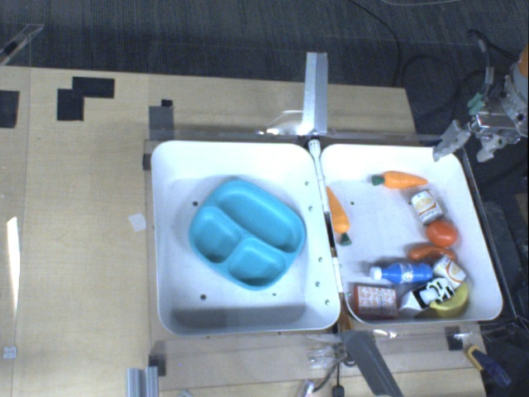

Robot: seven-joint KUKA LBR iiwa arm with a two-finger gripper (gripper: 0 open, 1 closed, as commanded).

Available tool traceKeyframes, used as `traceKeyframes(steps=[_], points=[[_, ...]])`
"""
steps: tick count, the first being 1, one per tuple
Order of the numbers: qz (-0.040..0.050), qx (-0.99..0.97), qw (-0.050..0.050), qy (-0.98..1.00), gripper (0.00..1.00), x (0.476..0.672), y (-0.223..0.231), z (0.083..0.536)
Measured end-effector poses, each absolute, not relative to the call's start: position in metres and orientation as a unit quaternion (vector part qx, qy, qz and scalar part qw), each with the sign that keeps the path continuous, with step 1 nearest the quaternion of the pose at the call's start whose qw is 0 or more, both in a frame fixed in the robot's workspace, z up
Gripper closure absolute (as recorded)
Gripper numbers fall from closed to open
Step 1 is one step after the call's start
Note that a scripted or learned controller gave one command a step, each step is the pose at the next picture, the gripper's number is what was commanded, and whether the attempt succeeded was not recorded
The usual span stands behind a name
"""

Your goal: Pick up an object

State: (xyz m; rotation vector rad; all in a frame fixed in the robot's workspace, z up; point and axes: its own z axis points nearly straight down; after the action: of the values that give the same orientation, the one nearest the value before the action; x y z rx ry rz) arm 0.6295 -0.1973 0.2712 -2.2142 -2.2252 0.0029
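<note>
Gripper [463,139] hovers off right bin's [364,168] far-right corner, holding nothing; how it's set, can't tell; far carrot [399,180] lies isolated — go straight down, close across its width.

No legible text or labels.

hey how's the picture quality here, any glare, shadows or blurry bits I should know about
Camera view: even overhead light; the left bin looks bright, with a soft shadow along its near wall and around the blue divided plate. A pale reflection streak lies on the bench at far left. The gripper, top right, is small and soft; labels in the right bin are unreadable.
</note>
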Motion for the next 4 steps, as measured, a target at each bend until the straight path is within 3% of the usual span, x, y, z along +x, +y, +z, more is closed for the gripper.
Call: traceKeyframes(steps=[1,2,3,4], points=[[0.0018,-0.703,0.002,-0.711,1.00,0.631,-0.196,0.279],[0.0006,-0.781,0.000,-0.624,1.00,0.629,-0.182,0.331],[0.0013,-0.851,0.000,-0.525,1.00,0.669,-0.177,0.327],[0.0019,-0.922,0.000,-0.387,1.00,0.670,-0.176,0.346]])
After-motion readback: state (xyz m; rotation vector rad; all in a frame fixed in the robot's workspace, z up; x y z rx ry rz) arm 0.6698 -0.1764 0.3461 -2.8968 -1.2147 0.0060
